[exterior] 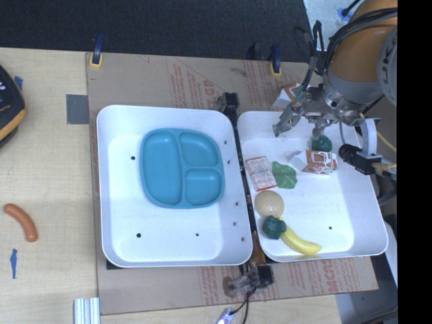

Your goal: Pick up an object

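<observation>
banana (300,243) at right bin's (358,245) near edge | gripper (305,117) over far edge, your grasp unconfirmed, can't tell its state | objects all lie in bin | pick: 0 done

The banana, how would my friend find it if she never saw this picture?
Look at the right white bin, the one without the blue plate. Go to its near edge: the banana lies there, touching a dark green lump. It is the only yellow, long, curved thing in the bin.
</observation>
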### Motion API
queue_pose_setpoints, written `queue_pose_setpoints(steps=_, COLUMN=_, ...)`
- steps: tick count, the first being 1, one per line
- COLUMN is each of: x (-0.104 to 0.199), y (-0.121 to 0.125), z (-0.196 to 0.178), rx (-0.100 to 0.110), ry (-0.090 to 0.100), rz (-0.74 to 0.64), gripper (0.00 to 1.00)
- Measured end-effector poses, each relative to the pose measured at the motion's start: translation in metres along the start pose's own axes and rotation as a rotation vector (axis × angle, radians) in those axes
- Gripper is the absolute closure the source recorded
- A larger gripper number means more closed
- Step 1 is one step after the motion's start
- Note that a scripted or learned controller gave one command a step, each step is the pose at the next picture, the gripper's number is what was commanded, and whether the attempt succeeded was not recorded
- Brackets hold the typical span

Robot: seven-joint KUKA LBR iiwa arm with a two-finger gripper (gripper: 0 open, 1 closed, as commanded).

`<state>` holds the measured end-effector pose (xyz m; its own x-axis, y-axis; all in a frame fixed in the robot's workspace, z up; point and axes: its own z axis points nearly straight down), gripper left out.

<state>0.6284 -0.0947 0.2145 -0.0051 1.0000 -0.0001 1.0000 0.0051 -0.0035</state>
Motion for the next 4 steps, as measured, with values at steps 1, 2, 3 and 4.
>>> queue_pose_setpoints(steps=1, x=-0.038, y=-0.037, z=0.08, rx=0.002, ry=-0.001, rz=0.001, gripper=0.0)
queue_pose_setpoints(steps=2, x=-0.036, y=-0.019, z=0.105, rx=-0.017, ry=-0.007, rz=0.0, gripper=0.0)
queue_pose_setpoints(steps=3, x=-0.031, y=-0.009, z=0.111, rx=-0.023, ry=-0.013, rz=0.001, gripper=0.0)
queue_pose_setpoints(steps=4, x=-0.03, y=-0.021, z=0.11, rx=-0.037, ry=-0.014, rz=-0.003, gripper=0.0)
